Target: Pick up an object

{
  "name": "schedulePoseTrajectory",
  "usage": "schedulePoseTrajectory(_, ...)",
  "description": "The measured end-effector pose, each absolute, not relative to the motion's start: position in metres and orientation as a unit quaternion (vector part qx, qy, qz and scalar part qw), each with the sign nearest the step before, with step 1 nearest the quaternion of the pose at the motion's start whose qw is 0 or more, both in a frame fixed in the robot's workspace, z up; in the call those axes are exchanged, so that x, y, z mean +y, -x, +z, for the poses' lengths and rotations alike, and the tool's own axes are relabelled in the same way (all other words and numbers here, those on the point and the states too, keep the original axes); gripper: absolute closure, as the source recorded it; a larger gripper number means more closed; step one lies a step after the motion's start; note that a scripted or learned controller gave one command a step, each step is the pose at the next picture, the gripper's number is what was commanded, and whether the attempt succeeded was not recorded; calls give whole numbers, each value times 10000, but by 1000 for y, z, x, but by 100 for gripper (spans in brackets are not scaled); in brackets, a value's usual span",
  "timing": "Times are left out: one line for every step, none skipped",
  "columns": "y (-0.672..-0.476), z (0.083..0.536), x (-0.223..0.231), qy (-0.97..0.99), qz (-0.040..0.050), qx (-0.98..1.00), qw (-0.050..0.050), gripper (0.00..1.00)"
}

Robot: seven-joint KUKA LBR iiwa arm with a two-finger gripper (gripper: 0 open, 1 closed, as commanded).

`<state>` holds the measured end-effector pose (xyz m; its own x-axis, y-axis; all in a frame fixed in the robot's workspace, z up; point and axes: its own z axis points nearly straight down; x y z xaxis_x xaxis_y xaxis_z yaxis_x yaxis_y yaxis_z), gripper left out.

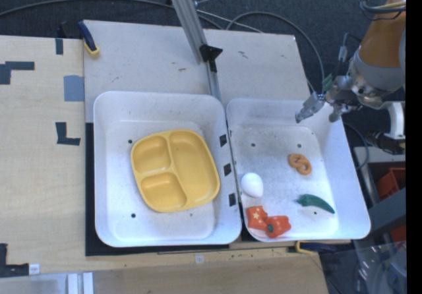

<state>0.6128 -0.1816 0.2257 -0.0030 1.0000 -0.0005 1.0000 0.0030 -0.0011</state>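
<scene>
The right bin (264, 115) holds an orange pretzel (300, 163), a white egg (251, 184), a green pepper-like piece (315, 203) and a red strawberry-like piece (267, 221). My gripper (321, 111) hangs over the bin's far right corner, above and to the right of the pretzel. Its two fingers stand apart with nothing between them. The left bin (112, 115) holds a yellow divided plate (175, 169).
A slanted metal pole (188, 12) with a black clamp stands behind the seam between the bins. Cables run across the dark floor at the back. A yellow-and-blue clamp (88, 39) sits at the bench's far left corner.
</scene>
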Motion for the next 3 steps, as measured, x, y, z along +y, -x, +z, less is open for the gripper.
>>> schedulePoseTrajectory(-613,226,-182,7061,8,-7081,1,0)
schedulePoseTrajectory(-606,179,-186,7067,23,-7075,19,0)
schedulePoseTrajectory(-606,134,-189,7065,22,-7077,18,0)
